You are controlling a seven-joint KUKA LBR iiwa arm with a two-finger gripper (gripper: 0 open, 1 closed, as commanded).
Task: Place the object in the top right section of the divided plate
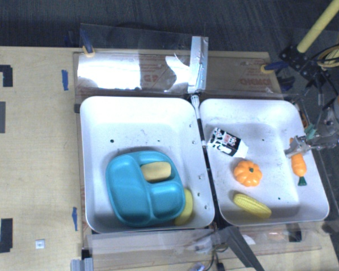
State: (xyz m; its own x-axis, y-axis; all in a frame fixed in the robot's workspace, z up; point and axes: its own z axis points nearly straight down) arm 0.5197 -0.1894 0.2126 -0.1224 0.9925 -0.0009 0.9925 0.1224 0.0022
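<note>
A blue divided plate (137, 193) lies in the left bin (101, 117). A pale yellow rounded object (156, 171) rests in its top right section. My gripper (299, 145) is far from the plate, over the right bin's right edge. It sits just above a small orange carrot (298, 165), and nothing is visibly held in it.
A yellow round item (186, 205) is wedged between the plate's right rim and the left bin's wall. The right bin (254, 114) holds a black-and-white packet (226, 142), an orange pumpkin (248, 173) and a yellow corn cob (251, 204). A foil-covered panel (135, 69) stands behind the left bin.
</note>
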